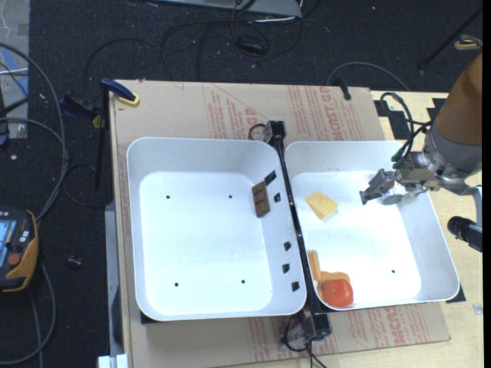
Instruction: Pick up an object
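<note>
So the arm (459,121) comes in from the right and its pincer (377,190) hangs over the right bin (430,236), up toward the far side. I honestly can't tell whether it's released or clenched; it's a small dark-grey blob from this angle. Nothing visible in it, anyway.

Closest candidate is the yellow block (322,205), sitting on the bin floor just left of the pincer, near the divider between the bins. It looks like a little wedge of foam or toy cheese, so my guess is light, a bit squishy, not fragile. It lies slightly skewed, so I'd take it across the two shorter flat sides, coming straight down. If it's foam it should squeeze and stay put, but being light it could skid away if one side touches first.

The other option is the red-orange toy (336,288), tucked in the near left corner of the same bin with an orange stick-like part (314,264) running along the wall. It looks round and smooth, probably slippery, and the corner leaves little room around it. That's the harder one.

The left bin (153,205) has a brown bar (261,198) against its right wall, also awkward.

I'd go for the yellow one.
</note>
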### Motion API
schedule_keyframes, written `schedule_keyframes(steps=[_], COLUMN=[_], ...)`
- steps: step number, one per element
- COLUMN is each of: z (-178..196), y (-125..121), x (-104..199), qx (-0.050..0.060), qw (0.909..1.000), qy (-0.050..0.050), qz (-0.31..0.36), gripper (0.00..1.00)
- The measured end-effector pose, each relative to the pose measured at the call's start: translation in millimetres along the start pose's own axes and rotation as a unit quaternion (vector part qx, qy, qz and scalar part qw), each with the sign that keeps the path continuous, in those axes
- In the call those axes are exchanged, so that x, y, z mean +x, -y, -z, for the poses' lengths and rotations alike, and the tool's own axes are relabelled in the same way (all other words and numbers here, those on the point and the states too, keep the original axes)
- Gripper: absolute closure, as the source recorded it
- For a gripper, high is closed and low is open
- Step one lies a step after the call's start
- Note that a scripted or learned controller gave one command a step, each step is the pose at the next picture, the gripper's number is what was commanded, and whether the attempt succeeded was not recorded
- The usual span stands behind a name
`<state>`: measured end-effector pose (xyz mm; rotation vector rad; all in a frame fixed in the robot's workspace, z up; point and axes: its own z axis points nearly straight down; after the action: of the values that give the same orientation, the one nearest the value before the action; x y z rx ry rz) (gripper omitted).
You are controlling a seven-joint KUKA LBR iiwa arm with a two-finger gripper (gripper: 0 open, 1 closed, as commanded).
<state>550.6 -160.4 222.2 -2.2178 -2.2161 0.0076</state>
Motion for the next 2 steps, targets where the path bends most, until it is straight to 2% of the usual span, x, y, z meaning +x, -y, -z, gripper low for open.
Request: schedule_keyframes(steps=[1, 2], z=[3.9, -49.3], y=[-1.6, 8.0], x=[0.2, 4.8], qx=[-0.004, -0.002], qw=[1.0000, 1.0000], qy=[0.001, 0.000], qz=[0.001, 0.001], gripper=[0.00, 0.00])
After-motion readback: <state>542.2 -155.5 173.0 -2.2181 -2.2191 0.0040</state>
